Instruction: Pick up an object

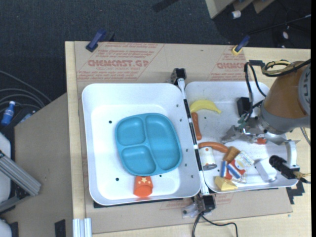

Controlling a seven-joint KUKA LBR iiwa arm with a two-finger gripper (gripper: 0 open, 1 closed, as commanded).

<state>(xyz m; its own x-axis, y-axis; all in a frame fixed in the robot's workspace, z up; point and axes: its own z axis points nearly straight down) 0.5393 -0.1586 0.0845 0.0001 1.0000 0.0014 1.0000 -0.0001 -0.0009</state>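
Pincer point(236, 131), fingers spread apart, hangs low over right bin point(217, 90), arm reaching leftward.

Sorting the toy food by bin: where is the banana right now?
In the camera view, the yellow banana lies in the right bin, near its far left corner, just beyond the upper end of the orange hot dog.

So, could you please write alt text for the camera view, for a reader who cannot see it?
A grey robot arm with an orange band reaches from the right, its two-finger gripper low over the right white bin, among a yellow toy banana, orange sausages and small clutter. The left white bin holds a blue divided plastic plate and an orange star-marked cup.
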